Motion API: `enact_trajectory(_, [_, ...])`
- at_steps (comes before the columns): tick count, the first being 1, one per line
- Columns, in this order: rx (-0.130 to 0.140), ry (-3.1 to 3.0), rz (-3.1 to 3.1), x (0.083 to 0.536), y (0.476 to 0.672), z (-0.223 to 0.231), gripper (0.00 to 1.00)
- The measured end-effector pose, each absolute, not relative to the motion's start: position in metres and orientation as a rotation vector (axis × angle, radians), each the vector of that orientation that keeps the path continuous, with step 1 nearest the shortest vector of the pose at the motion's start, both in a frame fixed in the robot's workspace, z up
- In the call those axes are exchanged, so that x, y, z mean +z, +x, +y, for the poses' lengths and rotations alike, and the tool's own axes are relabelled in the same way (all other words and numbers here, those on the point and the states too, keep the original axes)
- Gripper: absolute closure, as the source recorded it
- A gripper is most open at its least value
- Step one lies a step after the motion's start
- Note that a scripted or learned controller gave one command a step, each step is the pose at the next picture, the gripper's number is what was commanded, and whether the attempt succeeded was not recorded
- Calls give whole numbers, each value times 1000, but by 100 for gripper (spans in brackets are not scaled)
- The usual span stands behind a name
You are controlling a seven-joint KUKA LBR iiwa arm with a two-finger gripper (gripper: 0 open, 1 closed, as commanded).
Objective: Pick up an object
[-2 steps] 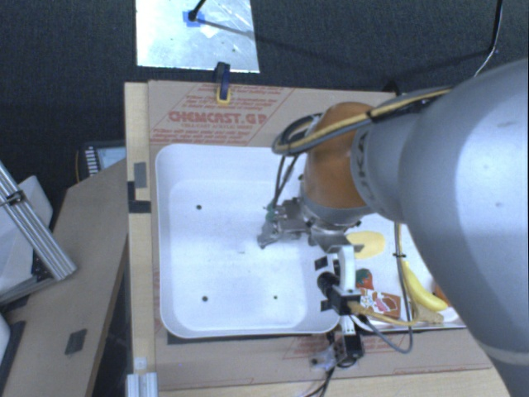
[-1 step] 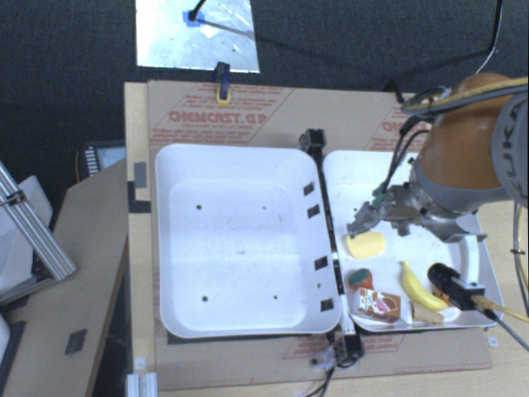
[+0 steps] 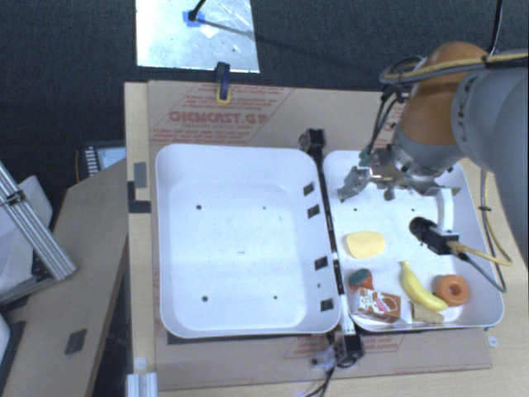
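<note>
Right bin | jaws over its far part, beyond yellow lump | opening: cannot tell

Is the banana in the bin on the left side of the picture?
No, the banana lies in the right-hand bin, beside an orange ring.

- pale yellow lump: rounded, lying flat in right bin, left of centre, apart from the other items
- banana: yellow, curved, lying flat, angled toward the front wall
- orange ring: donut-shaped, flat, hole up, just beside the banana's right side
- red-and-white packet: flat, front-left corner of the same bin
- small red-green piece: right behind the packet; contact unclear
</note>
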State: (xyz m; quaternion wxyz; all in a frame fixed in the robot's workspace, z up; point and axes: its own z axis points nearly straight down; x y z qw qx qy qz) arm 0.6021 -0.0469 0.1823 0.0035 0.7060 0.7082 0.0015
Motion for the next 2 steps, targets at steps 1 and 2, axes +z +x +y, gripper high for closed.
enact_trajectory(1, [4,2211,2225,195,599,-46,100])
enact_trajectory(2, [0,2214,2232,183,573,13,100])
